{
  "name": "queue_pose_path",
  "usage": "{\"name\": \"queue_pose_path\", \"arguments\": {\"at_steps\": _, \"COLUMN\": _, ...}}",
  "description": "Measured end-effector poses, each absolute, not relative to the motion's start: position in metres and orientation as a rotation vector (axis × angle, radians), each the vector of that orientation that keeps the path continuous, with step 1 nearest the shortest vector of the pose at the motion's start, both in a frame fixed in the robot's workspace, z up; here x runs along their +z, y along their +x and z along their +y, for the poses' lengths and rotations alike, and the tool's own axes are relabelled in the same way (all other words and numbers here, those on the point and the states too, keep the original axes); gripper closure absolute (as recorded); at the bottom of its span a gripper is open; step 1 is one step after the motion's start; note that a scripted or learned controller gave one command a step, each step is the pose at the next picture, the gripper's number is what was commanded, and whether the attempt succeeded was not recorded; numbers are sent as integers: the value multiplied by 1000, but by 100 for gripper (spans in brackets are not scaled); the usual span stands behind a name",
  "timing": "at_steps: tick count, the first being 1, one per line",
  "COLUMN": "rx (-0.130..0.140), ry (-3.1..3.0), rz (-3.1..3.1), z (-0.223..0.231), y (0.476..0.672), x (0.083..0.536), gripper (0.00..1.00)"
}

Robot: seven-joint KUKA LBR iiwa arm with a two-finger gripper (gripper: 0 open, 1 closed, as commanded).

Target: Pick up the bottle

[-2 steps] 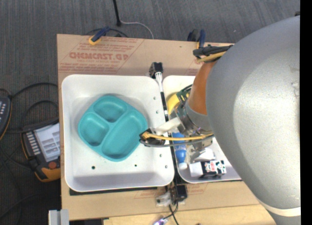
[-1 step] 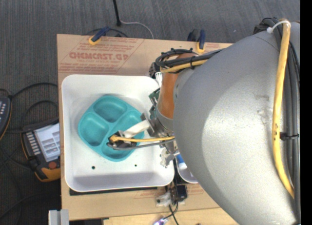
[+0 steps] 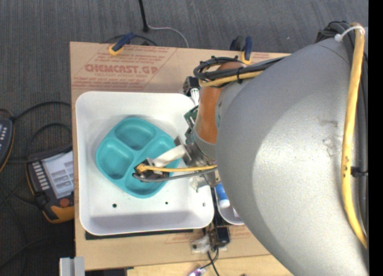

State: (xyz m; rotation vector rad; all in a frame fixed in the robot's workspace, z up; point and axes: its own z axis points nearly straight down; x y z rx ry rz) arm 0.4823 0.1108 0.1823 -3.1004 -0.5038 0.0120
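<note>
Whether the gripper (image 3: 192, 151) is open or closed cannot be told, because the orange band and the grey body of the arm (image 3: 287, 161) cover its lower part. Nothing is seen to be held in it. It stands low over the left bin (image 3: 81, 149), at the right side of that bin and close to the right wall. It is just beside the right edge of a teal divided plate (image 3: 127, 152).

The plate lies in the middle of the left bin. Bare white floor is around it on the left and on the near side, where the strip is wider. On the far side the room is narrow, and on the right it is taken by the gripper.

The bottle (image 3: 221, 195) is not in this bin. A short blue length of it shows just outside the right wall of the left bin, at the near left corner of the right bin (image 3: 231, 218) — squeezed between that wall and the arm. Its long axis runs from far to near in the view and leans a little to the right toward the near end. Which end is the neck cannot be told, as the arm hides most of it.

Both bins rest on a brown board (image 3: 119, 68) with red print — two clamps hold its far edge.
</note>
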Motion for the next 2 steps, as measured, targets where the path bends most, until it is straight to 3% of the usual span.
{"name": "queue_pose_path", "arguments": {"at_steps": 2, "rx": 22, "ry": -3098, "rz": -511, "z": 111, "y": 482, "x": 200, "gripper": 100}}
